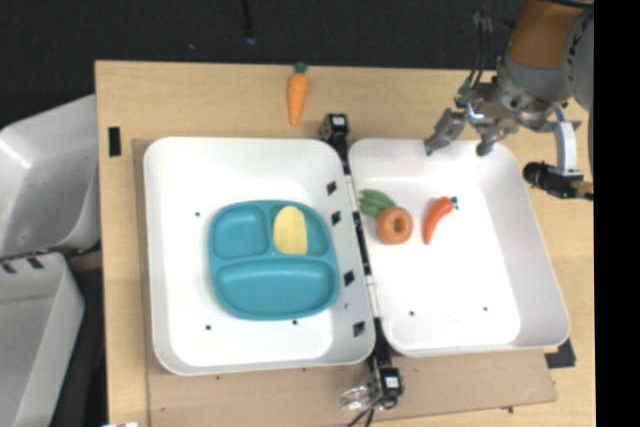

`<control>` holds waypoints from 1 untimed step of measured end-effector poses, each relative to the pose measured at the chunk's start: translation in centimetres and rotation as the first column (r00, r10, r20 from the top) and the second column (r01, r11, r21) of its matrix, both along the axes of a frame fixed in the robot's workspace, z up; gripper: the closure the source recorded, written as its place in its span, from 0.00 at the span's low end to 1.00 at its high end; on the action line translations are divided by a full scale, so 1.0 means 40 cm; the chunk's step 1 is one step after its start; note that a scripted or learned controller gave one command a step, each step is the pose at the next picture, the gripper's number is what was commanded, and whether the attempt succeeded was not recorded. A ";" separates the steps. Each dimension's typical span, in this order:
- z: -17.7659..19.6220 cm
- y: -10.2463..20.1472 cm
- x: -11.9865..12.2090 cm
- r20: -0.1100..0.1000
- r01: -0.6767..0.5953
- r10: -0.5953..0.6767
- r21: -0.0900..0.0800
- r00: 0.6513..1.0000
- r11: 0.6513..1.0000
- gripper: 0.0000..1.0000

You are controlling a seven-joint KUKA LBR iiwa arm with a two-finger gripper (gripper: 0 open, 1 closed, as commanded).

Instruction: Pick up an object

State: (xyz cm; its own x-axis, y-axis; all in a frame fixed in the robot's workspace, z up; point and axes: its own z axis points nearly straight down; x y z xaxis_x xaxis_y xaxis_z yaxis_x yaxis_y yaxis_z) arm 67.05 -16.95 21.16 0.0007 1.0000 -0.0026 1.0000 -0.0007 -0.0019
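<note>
My gripper [463, 141] hangs over the back edge of the right bin [470, 315], open, with nothing between its two fingers. Below it in that bin lie a red-orange chili pepper [437, 218], an orange doughnut-shaped ring [394, 225] and a green leafy piece [375, 202] touching the ring. The pepper is the nearest, a short way in front of the fingers. In the left bin [180, 315] a blue divided tray [268, 260] holds a yellow oval piece [290, 230] in its upper right compartment.
A toy carrot [297, 94] lies on the wooden bench behind the left bin, outside both bins. Black clips [335, 126] join the bins along their shared edge. A white object [40, 175] stands at the far left.
</note>
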 end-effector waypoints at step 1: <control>-0.105 0.001 0.002 0.000 -0.001 0.001 0.000 1.000 1.000 0.00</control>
State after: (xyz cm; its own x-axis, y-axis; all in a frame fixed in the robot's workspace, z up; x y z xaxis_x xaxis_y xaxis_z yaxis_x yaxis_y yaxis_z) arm 67.12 -16.90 16.97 -0.0002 1.0000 -0.0027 1.0000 0.0001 -0.0020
